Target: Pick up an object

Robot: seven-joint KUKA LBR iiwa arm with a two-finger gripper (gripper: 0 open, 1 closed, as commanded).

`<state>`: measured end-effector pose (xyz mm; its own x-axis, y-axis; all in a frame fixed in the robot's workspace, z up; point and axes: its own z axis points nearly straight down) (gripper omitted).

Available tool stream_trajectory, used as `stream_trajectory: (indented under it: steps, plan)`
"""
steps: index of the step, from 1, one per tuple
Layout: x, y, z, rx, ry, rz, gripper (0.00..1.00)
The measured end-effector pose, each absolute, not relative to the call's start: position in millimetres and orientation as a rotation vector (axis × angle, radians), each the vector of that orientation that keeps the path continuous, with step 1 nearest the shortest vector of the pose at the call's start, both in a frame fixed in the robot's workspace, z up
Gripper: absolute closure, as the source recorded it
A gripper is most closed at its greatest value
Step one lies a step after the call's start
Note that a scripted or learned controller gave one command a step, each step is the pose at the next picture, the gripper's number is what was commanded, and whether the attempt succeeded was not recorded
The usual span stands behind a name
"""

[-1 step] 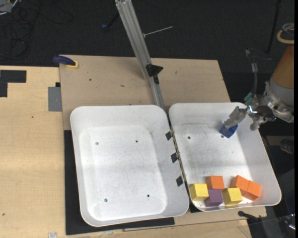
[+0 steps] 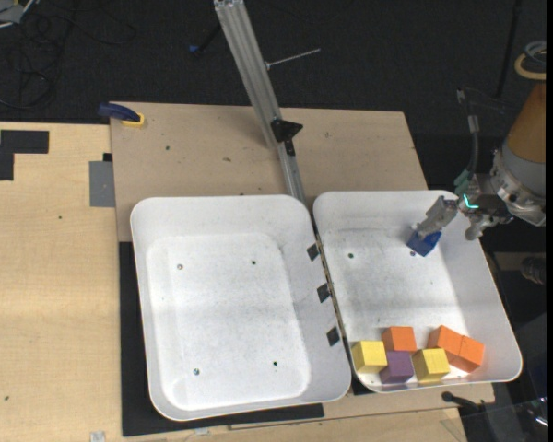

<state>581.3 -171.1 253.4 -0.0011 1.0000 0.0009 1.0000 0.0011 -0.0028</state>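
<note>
A small blue block [image 2: 424, 242] lies in the right bin [image 2: 378, 219], near its far right corner. My gripper [image 2: 447, 234] hangs over that corner with its jaws spread apart, open. The grey finger [image 2: 437, 216] slants down to the left, and its tip meets the top of the blue block. The other finger [image 2: 476, 227] stands well to the right of the block, at the bin's rim. The block is at one fingertip, not between the two. Along the bin's near edge sit two yellow cubes [image 2: 370, 354], an orange cube [image 2: 399, 338], a purple cube [image 2: 399, 366] and an orange block [image 2: 459, 347].
The left bin [image 2: 221, 302] lies beside the right one, with black clips [image 2: 323, 292] along the shared rim. A slanted aluminium rail [image 2: 256, 81] rises behind the bins. A blue and yellow clamp [image 2: 122, 112] lies at the board's far left corner.
</note>
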Motion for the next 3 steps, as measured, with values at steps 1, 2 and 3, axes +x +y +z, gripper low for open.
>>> stream_trajectory:
  steps: [1,2,3]
  plan:
    - [572.3,-174.8,193.8,-2.216,-2.215,0.008,0.00]
    - [562.3,-179.1,142.5,-2.217,-2.214,0.007,0.00]
    - [562.7,-178.3,91.5,-2.223,-2.217,0.000,0.00]
